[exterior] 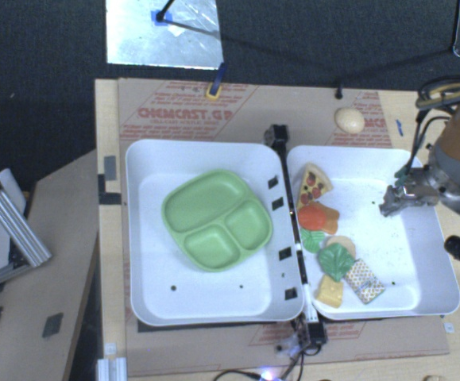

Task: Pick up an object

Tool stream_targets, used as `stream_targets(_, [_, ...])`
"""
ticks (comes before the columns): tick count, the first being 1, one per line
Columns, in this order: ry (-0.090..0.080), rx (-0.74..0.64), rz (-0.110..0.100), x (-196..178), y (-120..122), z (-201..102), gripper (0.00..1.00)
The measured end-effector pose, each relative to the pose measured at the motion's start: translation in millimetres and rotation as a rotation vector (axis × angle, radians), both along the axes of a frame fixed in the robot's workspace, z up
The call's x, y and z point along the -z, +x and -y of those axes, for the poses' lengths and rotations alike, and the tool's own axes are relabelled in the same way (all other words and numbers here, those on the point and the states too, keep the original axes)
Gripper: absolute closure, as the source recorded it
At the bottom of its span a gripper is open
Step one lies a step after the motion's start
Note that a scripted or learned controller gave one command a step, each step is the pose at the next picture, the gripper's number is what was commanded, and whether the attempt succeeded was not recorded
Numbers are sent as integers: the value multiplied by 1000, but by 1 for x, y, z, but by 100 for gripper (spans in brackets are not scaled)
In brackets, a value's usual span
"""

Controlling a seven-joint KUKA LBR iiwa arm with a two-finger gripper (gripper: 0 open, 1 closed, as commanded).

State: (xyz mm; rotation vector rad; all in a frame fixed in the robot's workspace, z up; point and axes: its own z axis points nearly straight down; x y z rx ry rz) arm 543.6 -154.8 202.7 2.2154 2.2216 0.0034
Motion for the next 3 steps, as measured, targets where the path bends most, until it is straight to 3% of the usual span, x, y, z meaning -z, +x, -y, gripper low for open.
stream_targets(1, [0,-1,0,-23,1,0,100])
stream_targets(3, [2,-7,-2,-26,11,-102,100])
